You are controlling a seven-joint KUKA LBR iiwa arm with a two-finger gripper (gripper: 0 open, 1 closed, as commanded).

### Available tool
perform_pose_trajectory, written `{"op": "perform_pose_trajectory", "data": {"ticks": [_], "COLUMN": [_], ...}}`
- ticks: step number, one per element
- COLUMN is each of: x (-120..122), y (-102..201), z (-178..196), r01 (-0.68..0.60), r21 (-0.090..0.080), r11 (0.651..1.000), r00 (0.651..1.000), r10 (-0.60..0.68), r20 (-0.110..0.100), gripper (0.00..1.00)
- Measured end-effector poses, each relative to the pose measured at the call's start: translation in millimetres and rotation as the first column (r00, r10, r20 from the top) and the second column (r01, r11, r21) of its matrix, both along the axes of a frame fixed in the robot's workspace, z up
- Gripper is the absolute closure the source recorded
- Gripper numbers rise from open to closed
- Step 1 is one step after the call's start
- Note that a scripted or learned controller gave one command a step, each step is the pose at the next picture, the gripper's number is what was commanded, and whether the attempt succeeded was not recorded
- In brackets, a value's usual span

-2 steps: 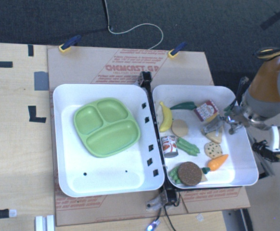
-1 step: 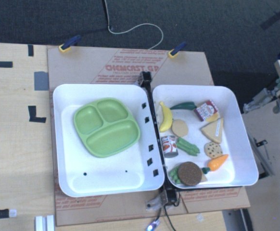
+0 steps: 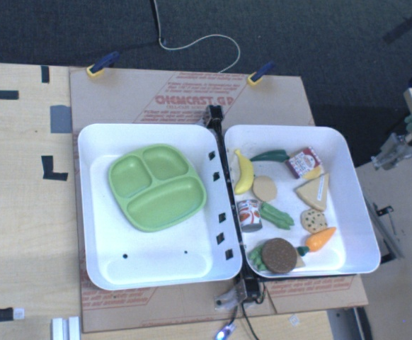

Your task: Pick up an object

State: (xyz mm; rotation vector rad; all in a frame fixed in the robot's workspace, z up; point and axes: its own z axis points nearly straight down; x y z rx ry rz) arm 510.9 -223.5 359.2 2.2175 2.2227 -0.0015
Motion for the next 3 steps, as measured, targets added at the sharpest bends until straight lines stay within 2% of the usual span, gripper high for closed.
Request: {"op": "perform_pose_trajectory", "data": {"ticks": [1,2,3], "x": [-29,-24,-24], "y": [47,107,105], "z": [-103,-178,-165], "r01": [0.001,-0.002,0.0], "r21": [0.006,0.005,0.003], "r11": [1.0,1.0,1.0], "r00": [1.0,1.0,1.0], "r10": [-0.001,0.002,0.0], "r20": [-0.01,-0.007,-0.004], "gripper": [1.0,1.0,1.0]}}
